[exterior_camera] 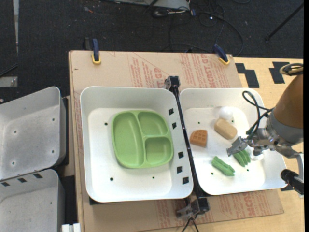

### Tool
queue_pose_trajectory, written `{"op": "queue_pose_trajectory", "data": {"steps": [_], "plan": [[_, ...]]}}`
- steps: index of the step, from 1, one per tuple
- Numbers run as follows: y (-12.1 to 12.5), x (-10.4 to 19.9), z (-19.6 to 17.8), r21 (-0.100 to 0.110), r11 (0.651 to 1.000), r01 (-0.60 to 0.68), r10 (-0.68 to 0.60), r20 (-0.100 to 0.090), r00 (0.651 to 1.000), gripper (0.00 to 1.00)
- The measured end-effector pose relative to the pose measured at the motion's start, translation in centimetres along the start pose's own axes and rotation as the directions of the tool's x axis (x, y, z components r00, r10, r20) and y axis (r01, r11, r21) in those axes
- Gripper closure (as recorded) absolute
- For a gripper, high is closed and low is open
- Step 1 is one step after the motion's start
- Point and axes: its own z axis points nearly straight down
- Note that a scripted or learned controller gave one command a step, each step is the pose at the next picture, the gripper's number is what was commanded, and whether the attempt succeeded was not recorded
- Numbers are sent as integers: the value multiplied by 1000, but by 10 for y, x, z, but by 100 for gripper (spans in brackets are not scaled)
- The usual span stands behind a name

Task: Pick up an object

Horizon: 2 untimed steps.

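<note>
Reaching in from the right, the grey arm (289, 122) has its gripper (243, 146) low over the right bin (270, 178), and its jaws stand spread, one dark finger on each side of the upper end of a green pea pod (243, 157). That pod lies in the right half of the bin with its long axis running from upper left to lower right, the upper-left end under the gripper; whether the fingers actually touch it I cannot tell, since the metal parts blur together there.

A second green pea pod (223, 166) lies just to the left and a little lower (same slant, upper left to lower right), apart from the first and clear of the gripper. Farther up the bin sit a tan bread roll (225, 128), tilted the same diagonal way, a small white ball (226, 113) just above it, and an orange-brown waffle piece (199, 137) near the bin's left wall.

The left bin (96, 178) holds a green divided plate (143, 139), lying flat near its middle with three compartments. Both bins rest side by side on the cardboard-covered surface (135, 69), with blue-and-yellow clamps (95, 52) at its far edge.
</note>
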Motion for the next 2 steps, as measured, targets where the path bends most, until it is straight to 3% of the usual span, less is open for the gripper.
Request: {"op": "queue_pose_trajectory", "data": {"steps": [1, 2], "plan": [[0, 0, 64, 0, 1000, 0, 0, 0, 1000, 0], [1, 0, 51, -5, 1000, -1, 1, 2, 1000, 100]]}}
